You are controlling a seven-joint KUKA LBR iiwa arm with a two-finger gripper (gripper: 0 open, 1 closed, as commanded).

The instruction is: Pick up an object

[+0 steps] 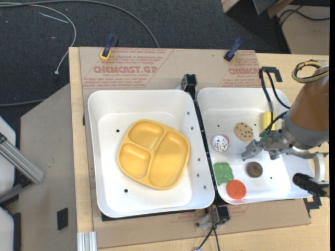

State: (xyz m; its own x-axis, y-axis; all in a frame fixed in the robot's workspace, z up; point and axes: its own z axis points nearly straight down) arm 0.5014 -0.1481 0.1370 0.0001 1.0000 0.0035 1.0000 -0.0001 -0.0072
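Observation:
The right bin (277, 101) holds several small items. They are a speckled cookie (243, 131), a white round piece with coloured dots (220, 143), a brown disc (254, 169), a green leafy piece (223, 172) and a red-orange ball (236, 189). A yellow item (266, 122) is partly hidden behind the arm. My gripper (263, 152) hangs over the middle of this bin, just above the brown disc. It is open, and nothing is between its fingers.
The left bin (99, 109) holds a yellow divided plate (153, 153). Black cables (268, 85) run along the arm over the right bin's far side. Blue clamps (108, 46) sit on the bench's far edge.

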